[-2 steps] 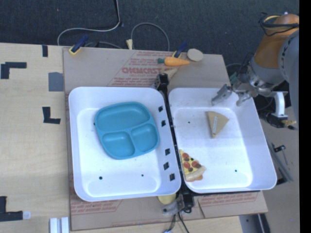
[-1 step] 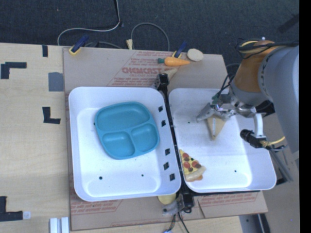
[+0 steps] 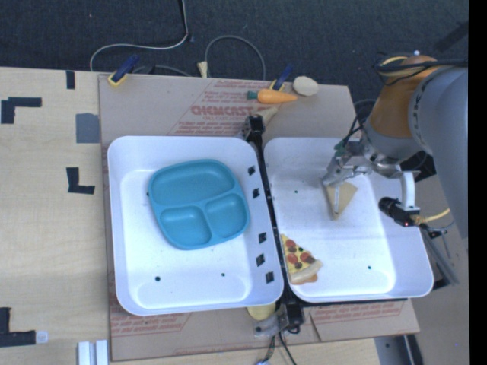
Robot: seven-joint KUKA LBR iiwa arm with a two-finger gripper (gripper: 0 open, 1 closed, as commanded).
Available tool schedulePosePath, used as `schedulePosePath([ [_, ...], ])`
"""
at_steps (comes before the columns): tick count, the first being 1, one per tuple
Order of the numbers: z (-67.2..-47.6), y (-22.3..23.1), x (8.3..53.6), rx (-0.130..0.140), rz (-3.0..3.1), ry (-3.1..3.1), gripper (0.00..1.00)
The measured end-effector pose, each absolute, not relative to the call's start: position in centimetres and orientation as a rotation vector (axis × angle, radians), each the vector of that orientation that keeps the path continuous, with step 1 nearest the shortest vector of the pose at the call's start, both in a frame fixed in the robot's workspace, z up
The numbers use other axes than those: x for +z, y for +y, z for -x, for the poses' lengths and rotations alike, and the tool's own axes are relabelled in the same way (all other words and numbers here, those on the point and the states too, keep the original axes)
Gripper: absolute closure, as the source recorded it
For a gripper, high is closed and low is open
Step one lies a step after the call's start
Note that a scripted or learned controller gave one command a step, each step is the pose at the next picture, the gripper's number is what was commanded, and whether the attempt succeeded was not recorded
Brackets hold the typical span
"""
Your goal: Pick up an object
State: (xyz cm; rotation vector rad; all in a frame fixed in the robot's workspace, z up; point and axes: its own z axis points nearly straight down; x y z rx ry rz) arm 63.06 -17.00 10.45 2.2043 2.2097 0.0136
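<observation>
- Camera view: the pincer (image 3: 340, 175) hangs low in the right bin (image 3: 380, 280); whether it is spread or pinched I cannot tell
- a tan wedge (image 3: 342, 199) lies just beneath its tips, touching or nearly so
- a pizza slice (image 3: 298, 260) sits well off toward the divider; a blue tray (image 3: 199, 204) fills the left bin (image 3: 129, 280) beyond

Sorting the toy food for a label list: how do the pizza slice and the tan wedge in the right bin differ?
The pizza slice has red toppings; the tan wedge is plain. The pizza slice lies by the bin's left wall, away from the gripper; the tan wedge lies mid-bin, right below the gripper. Both are wedge-shaped and lie in the right bin.
</observation>
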Motion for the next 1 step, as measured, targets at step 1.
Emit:
schedulePosePath([
  [1, -63.03, -16.98, 10.36, 0.013, -2.205, 2.210, 0.00],
])
